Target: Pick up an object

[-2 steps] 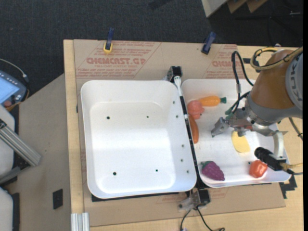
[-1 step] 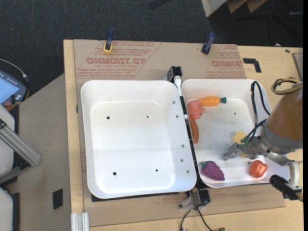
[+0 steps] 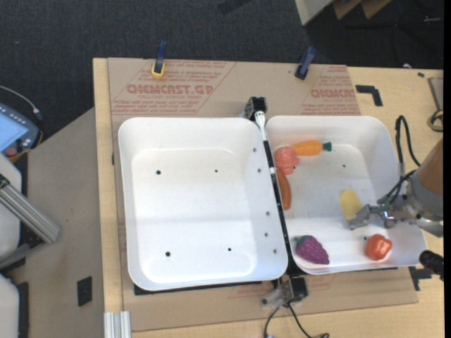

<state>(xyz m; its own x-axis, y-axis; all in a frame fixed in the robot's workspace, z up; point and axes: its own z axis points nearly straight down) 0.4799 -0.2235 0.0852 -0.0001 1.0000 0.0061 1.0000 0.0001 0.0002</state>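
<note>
The right bin [image 3: 373, 129] holds several toy foods. An orange carrot [image 3: 308, 147] with a green top lies at the back, with a pink peach [image 3: 285, 158] beside it. A red-orange sausage [image 3: 284, 190] rests along the left wall. Purple grapes [image 3: 311, 249] sit at the front and a red pepper [image 3: 378, 246] at the front right. My gripper [image 3: 361, 218] reaches in from the right, low in the bin. It sits just below and right of a yellow lemon [image 3: 349, 202], right against it. Nothing shows as held.
The left bin [image 3: 141, 136] stands beside the right one, with a black clamp [image 3: 256, 107] at their shared back corner. Both rest on a cardboard sheet [image 3: 190, 83]. The arm's grey wrist [image 3: 426, 196] crosses the right bin's right wall.
</note>
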